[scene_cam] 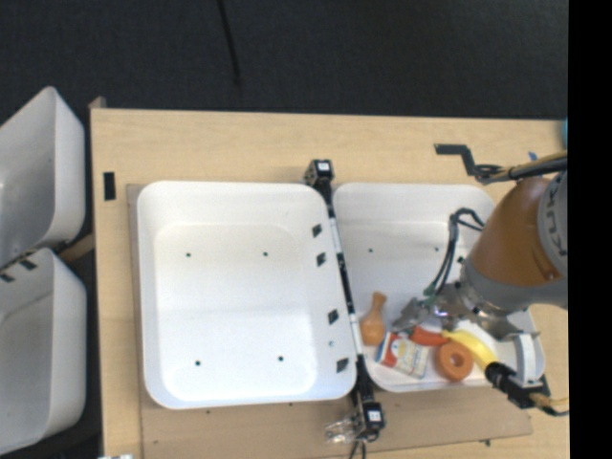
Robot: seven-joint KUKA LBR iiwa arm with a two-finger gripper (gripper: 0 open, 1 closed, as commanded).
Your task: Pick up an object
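Nearest, a small cluster is lying in the right white bin's (pixel 402 218) near corner: an orange ring-shaped roll (pixel 456 360), a yellow banana-like piece (pixel 475 345), a red-and-white printed packet (pixel 405 355) and a tan wooden peg-shaped piece (pixel 374 320). The gripper (pixel 427 311) is hovering just above them; its state I cannot tell. Because the items are crowding each other and the bin wall, a grasp is likely slipping or catching two. Farther left, the other white bin (pixel 229 285) is sitting on the tabletop (pixel 239 146).

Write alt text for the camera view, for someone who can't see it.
A grey and orange robot arm reaches into the right white bin, its gripper low over an orange bottle, a small box and an orange roll. The left white bin sits alongside.
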